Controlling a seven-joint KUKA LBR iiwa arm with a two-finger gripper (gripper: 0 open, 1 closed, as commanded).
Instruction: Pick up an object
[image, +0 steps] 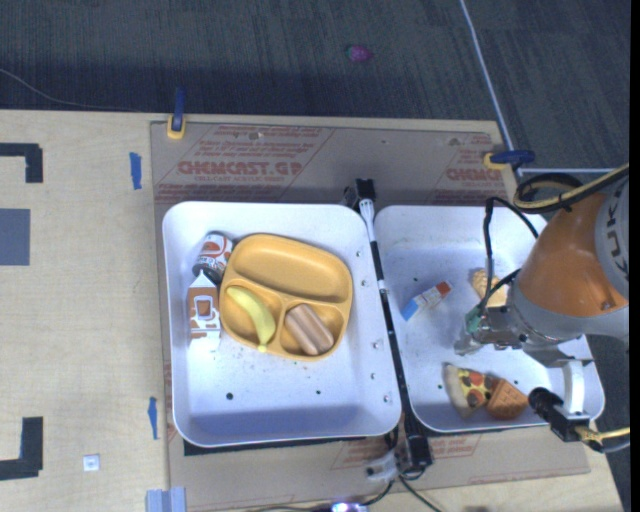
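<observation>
Over the right bin (430, 415), the pincer (487, 332), its state impossible to tell, hangs just above-right of the pizza slice (484, 391), which lies lengthwise left to right

- A pale wooden bench (80, 330) carries a brown cardboard sheet (320, 160), clamped at its far edge.
- Two shallow white bins sit on the sheet, touching: the left bin (280, 415) and the right bin (430, 235).
- Bits of blue tape (135, 170) mark the bench.

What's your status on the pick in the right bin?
Gripper low in right bin, grip state unclear. Pizza slice just below it, small carton to its left. Yellow tray with banana in left bin, out of the way.
</observation>
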